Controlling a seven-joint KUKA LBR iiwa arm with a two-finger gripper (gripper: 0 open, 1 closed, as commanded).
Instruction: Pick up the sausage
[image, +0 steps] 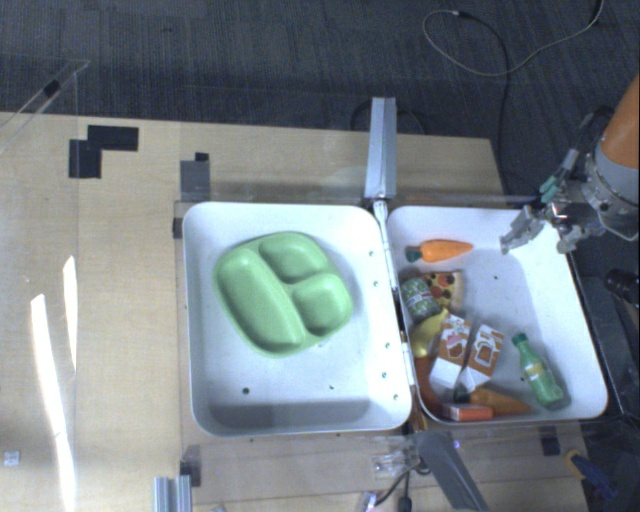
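— Grey metal two-finger gripper (541, 228) hangs over the right white bin's (585, 330) far corner; we see its fingers spread, nothing between them.
— We find the orange-brown sausage (500, 402) at the near edge, beside a green plastic bottle (537, 372).

The sausage (497, 402) lies flat at the near edge of the right bin (520, 290), a slim orange-brown link stretched roughly left to right. It sits low in the clutter, just below the small cartons (472, 346) and close beside the base of the green bottle (536, 371). Its left end runs toward a small red-and-white item (462, 411), and nothing grips it.
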